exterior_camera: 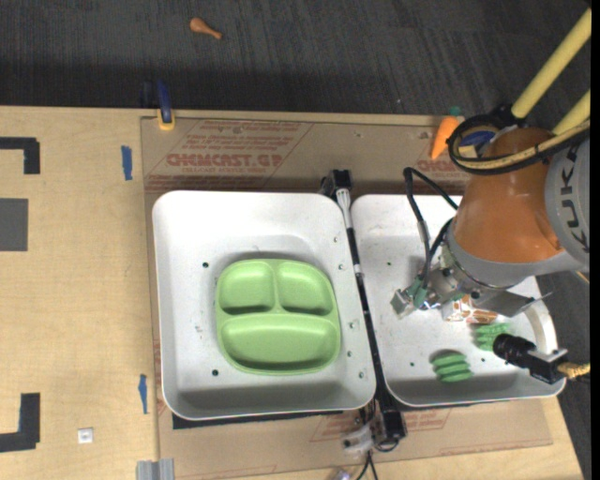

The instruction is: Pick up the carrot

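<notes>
My gripper (412, 297) hangs low over the middle of the right bin (394, 230), under the grey and orange arm that reaches in from the right. Just to its right, a small orange piece (459, 309) that may be the carrot peeks out beside the wrist, mostly hidden by the arm. I see nothing clearly between the gripper's tips.
A green ridged item (452, 366) lies near the right bin's front wall, and another green piece (487, 336) sits further right. The left bin (178, 281) holds a green divided plate (277, 314). A small orange object (204, 28) lies on the dark floor beyond the bench.
</notes>
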You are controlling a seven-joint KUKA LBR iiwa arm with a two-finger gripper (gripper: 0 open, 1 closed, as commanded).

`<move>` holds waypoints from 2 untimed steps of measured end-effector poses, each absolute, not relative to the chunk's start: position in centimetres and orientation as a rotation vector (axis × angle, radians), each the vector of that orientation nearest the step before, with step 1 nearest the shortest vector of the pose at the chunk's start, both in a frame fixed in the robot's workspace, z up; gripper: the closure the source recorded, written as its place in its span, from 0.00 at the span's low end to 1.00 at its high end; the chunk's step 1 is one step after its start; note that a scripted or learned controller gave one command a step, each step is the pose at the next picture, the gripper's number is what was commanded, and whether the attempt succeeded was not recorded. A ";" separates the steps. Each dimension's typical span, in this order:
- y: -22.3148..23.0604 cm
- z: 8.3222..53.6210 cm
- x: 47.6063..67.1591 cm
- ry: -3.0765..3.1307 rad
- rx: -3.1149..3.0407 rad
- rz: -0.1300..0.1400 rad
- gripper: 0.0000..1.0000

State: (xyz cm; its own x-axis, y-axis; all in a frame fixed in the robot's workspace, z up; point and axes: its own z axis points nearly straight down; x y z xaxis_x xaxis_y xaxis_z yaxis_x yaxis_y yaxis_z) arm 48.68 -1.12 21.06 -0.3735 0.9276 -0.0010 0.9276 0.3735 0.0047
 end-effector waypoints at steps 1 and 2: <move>5.4 18.5 49.4 2.804 1.421 0.000 1.00; 4.3 18.5 47.9 2.962 1.050 0.000 1.00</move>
State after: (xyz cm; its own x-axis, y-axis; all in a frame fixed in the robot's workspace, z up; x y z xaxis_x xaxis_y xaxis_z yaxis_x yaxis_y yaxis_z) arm 47.95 4.31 18.47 -0.7766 0.6300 0.0007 0.6300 0.7766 0.0001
